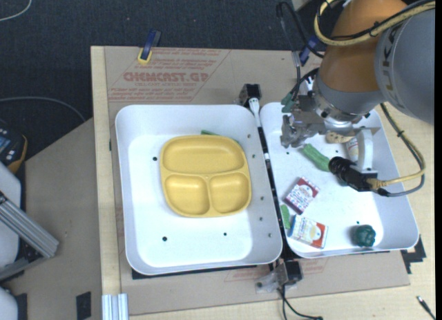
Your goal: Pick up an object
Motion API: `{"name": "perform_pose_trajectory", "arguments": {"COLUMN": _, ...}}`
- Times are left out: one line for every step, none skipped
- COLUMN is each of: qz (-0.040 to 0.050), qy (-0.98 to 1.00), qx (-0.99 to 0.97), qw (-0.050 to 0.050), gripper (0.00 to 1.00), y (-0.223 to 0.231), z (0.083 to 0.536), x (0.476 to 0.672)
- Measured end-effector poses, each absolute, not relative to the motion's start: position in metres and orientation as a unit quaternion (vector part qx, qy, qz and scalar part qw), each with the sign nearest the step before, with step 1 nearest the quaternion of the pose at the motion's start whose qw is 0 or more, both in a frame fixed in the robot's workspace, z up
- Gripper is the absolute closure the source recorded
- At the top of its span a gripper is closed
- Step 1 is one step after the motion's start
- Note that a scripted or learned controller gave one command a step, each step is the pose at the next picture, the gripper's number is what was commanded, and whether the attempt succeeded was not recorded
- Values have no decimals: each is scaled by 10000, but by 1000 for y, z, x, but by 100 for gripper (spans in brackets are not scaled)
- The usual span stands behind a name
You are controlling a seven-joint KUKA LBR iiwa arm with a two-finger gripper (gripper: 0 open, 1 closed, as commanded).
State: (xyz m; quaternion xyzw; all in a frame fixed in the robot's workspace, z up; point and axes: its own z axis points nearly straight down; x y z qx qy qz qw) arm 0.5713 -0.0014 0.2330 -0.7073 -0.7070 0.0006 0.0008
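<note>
My gripper point(293, 136) hangs low over the far left part of the right bin point(390, 204), close to the wall it shares with the left bin. Just to its right a green oblong object point(318, 157) lies on the bin floor, apart from the gripper as far as I can see. Nearer the front lie a red and white packet point(300, 195), a second packet with yellow and red print point(308, 231), and a dark green lump point(364, 235) at the front right. The arm hides the far part of this bin.
The left bin point(138, 201) holds a yellow divided tray point(205, 175), and a green bit point(210, 133) peeks out behind it. A green strip point(285, 215) lies along the dividing wall in the right bin. A white and brown object point(358, 150) sits under the wrist.
</note>
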Motion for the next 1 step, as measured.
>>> {"name": "perform_pose_trajectory", "arguments": {"qz": -2, "qy": -7067, "qx": -7075, "qw": -13, "gripper": 100, "y": -7, "z": 223, "x": 585}}
